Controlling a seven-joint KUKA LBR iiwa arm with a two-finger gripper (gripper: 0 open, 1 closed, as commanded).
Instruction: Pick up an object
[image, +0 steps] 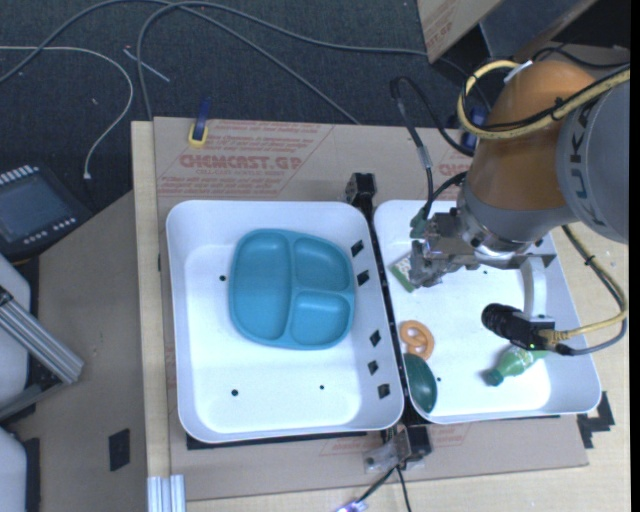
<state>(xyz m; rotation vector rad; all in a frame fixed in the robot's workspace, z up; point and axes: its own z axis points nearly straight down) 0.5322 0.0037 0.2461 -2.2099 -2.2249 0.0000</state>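
My gripper (428, 266) hangs low over the far left part of the right bin (570, 395). A small pale green object (402, 270) lies just at its left side, partly hidden by it; I cannot tell whether they touch. An orange pretzel-shaped piece (416, 338) lies nearer the front, close to the bin's left wall. A dark green oval object (420, 383) rests in the front left corner. A green bottle-like item (511, 364) lies at the front right.
The left bin (200, 400) holds a blue divided plate (292, 288). A black divider with clips (378, 330) runs between the bins. A black fitting with a yellow cable (512, 323) sits over the right bin. Cables trail behind the bench.
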